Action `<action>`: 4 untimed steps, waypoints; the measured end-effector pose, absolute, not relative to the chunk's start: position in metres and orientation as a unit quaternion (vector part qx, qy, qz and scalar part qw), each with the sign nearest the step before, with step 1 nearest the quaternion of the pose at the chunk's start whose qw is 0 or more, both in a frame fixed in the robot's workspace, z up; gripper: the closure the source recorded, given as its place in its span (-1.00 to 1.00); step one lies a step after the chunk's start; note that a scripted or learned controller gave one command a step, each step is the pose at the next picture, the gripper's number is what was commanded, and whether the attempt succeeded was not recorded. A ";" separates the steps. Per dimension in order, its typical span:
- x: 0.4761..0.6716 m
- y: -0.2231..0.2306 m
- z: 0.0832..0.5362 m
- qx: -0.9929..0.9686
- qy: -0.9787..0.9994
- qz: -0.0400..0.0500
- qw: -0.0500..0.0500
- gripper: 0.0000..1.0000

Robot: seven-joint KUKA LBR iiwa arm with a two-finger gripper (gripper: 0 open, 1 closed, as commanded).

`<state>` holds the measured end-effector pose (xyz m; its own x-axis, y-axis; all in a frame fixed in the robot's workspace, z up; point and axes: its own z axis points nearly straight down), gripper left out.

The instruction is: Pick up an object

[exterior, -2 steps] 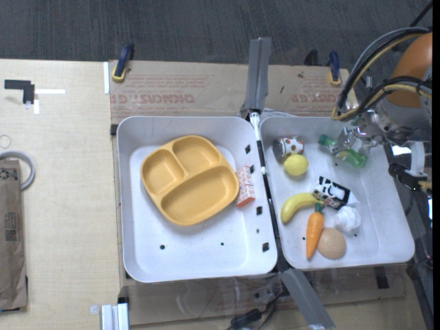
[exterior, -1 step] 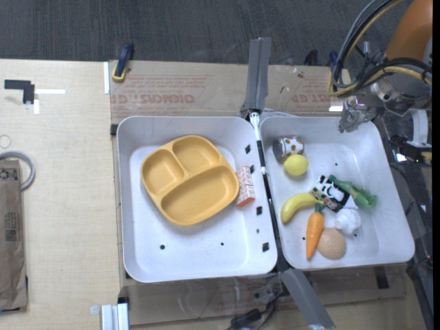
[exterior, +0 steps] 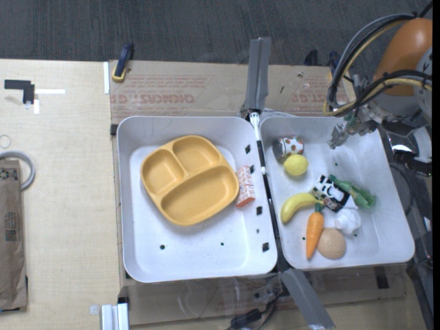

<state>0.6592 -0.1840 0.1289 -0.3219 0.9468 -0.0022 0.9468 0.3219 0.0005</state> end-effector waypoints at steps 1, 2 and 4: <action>0.659 -0.184 0.129 0.582 0.813 0.000 0.001 -1.00; 0.593 -0.144 0.155 0.555 0.832 0.000 0.001 -1.00; 0.528 -0.174 0.156 0.578 0.816 -0.001 0.001 -1.00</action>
<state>0.5284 -0.1739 0.1565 -0.3317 0.9434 -0.0021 0.9434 0.3317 0.0000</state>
